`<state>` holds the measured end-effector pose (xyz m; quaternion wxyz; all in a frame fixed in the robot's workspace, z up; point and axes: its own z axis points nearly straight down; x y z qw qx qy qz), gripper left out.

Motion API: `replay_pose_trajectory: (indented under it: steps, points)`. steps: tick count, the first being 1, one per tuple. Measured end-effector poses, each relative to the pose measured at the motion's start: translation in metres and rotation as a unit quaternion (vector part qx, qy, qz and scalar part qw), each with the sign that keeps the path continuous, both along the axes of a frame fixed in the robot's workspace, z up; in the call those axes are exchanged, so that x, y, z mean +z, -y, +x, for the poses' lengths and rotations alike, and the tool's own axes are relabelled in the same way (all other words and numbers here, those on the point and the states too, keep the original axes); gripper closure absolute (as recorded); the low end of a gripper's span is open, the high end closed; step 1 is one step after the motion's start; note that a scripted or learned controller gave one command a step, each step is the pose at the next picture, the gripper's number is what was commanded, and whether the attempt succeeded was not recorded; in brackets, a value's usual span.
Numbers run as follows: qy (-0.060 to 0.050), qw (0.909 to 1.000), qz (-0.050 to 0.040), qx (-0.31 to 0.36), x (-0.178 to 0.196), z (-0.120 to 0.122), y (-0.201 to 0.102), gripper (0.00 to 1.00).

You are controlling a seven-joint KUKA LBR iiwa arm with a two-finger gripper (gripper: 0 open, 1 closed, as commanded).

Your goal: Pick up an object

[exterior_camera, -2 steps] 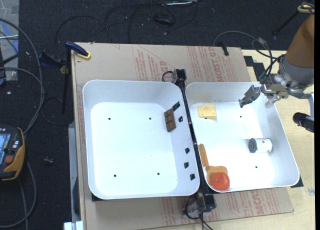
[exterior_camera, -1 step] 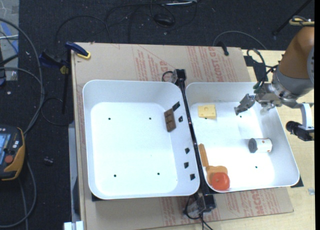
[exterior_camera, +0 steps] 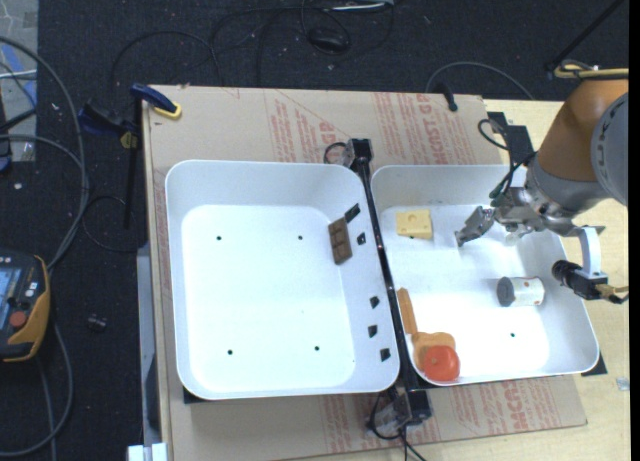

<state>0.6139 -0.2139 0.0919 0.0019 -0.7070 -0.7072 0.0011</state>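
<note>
Down at the front edge, the left bin (exterior_camera: 200, 279) sits on my table (exterior_camera: 250, 119) with just a small brown chocolate-looking piece (exterior_camera: 342, 241) near its right wall. Next door in the right bin (exterior_camera: 570, 349) there's an orange-handled thing with a red ball-like end (exterior_camera: 436, 357) in the front left corner, a yellow cheese wedge (exterior_camera: 414, 224) up toward the back, and a little grey-and-white cylinder (exterior_camera: 521, 291) lying on its side. My claw (exterior_camera: 476, 229) hangs over the back of that bin, just right of the cheese, nothing between its tips as far as I can make out. Honestly can't tell if it's spread or pinched from this angle, too small and grey.

If I'm going for the cheese, I'd say shift left so it's centred, come straight down, and squeeze across the flat sides. My wrist is cut off at the right edge, and what that red thing actually is, no clue.
</note>
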Motion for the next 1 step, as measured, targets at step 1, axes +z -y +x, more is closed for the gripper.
replay_pose_trajectory:
  steps: [1]
  points:
    - [0.003,1.0,-0.0008,0.0,0.0133,0.0015,0.0004,1.0]
